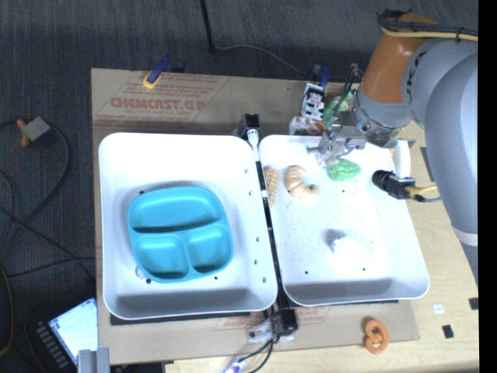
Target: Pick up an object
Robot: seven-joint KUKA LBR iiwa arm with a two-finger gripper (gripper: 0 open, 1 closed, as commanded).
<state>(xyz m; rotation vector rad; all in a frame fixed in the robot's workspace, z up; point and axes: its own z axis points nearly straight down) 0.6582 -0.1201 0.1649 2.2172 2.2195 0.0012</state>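
Nearest the camera, at the bottom of the frame, an orange ring [376, 334] is lying on the bench just below the right bin [404, 282]. Higher and to the left, the left bin [116, 208] is holding a blue divided tray [179, 232].

Toward the upper right, the grey arm with its orange band is reaching down over the far edge of the right bin, and the gripper [335, 151] is hanging low at that bin's upper middle. Whether its tips are spread or pressed together is something I cannot tell from this slant.

A green object [343, 169] is sitting just below and slightly right of the tool, seemingly touching it or nearly so; nothing is visibly pinched. A tan pastry-like piece [299, 182] is lying to the lower left, near but apart, its long axis running diagonally. A pale crumpled item [342, 242] is resting further down the frame, well apart. Judging by closeness, the green object looks the likelier target.
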